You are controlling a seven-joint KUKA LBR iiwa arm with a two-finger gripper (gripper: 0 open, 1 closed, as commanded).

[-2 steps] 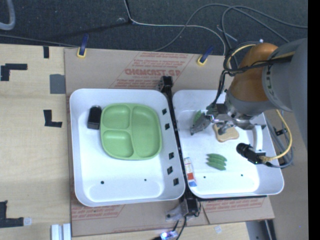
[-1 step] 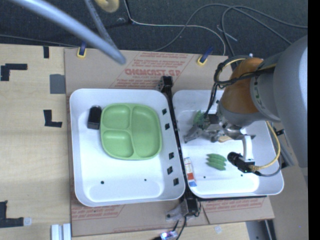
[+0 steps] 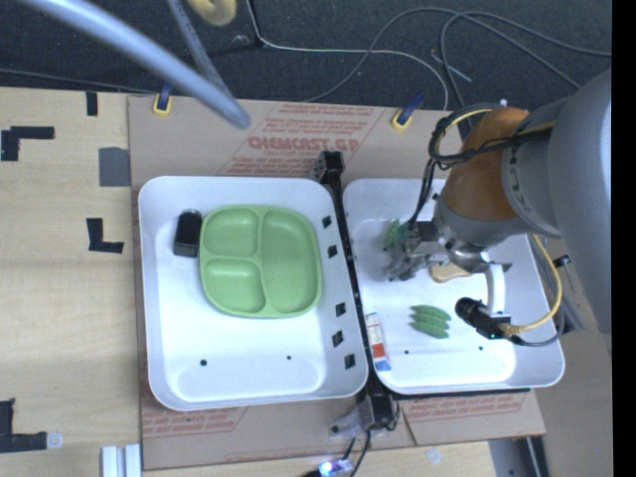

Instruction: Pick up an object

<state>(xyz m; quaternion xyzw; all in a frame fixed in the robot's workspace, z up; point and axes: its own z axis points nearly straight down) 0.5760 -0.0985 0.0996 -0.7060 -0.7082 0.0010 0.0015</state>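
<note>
The green pea pod [image 3: 430, 320] lies in the right bin [image 3: 527, 371], long axis roughly left-right. The left bin [image 3: 169, 366] holds 1 green plate [image 3: 261, 261] and a black block [image 3: 187, 234]. The claw [image 3: 405, 256] hangs above the pod; its spread is unclear.

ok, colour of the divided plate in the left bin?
Light green, plain. The divided plate shows clearly in the camera view, in the left bin.

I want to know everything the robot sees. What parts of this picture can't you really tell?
- Pincer, camera view: the wrist above hides most of it; open or shut is unclear.
- Small green thing beside the pincer: partly hidden, too small to identify.
- Black object left of the green plate: too blurred to name.
- Arm: cut off by the right edge.
</note>
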